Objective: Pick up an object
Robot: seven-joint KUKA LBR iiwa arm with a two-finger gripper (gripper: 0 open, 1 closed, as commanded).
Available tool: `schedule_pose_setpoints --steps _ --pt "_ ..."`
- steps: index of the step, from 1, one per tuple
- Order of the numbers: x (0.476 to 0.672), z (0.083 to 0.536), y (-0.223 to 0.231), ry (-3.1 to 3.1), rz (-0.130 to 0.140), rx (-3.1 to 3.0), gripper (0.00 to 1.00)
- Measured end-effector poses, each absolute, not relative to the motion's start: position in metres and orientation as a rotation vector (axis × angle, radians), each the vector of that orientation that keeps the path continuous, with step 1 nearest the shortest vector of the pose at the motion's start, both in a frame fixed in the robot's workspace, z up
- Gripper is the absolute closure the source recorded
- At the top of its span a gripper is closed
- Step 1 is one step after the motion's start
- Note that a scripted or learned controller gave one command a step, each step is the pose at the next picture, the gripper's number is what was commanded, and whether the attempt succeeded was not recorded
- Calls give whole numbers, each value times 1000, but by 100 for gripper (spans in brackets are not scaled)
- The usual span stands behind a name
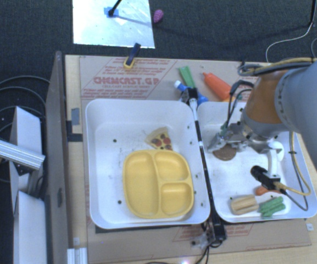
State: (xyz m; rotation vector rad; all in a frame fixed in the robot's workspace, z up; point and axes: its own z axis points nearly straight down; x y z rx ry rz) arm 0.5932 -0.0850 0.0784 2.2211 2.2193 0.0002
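My gripper (222, 142) is low in the right bin (298, 166), near its left wall. A flat brown disc (224, 154) lies right under and in front of it, partly covered by the gripper. At the bin's front edge lie a tan bread-like roll (243, 204) and a green ridged piece (272, 206), with a small orange bit (261, 191) just behind them. In the left bin (106, 120) there is a yellow divided plate (157, 182) with a toy pizza slice (160, 139) behind it.
Behind the bins, on the cardboard, lie a green stick (185, 75), an orange carrot-like toy (217, 83) and blue pieces (181, 85). A black clip bar (198, 131) runs along the seam between the two bins. My arm covers the right bin's back right.
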Motion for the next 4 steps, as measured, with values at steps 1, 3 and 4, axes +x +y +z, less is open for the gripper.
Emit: schedule_pose_setpoints --steps 1,3,4 --pt "594 84 -84 2222 2 2219 0" --pt "594 84 -84 2222 1 2219 0" --pt "594 84 -84 2222 1 2219 0"
